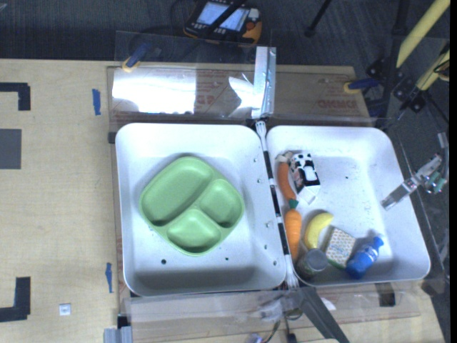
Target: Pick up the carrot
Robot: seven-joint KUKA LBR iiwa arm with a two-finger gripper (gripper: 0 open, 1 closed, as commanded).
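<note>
We see the carrot [293, 230] lying well left of the hand [400, 191], wedged against the lemon [318, 227]; whether the hand is wide or narrow we cannot tell, so we approach from above.

Slim grey metal pincer [405, 189], pale, partly blurred.

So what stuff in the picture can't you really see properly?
- Gripper, camera view: small at the right bin's edge; too blurred to judge.
- Black-and-white item: too small to identify.
- Carrot: its lower end is lost in the cluster by the bin's left wall.
- Patterned packet: print is unreadable.
</note>
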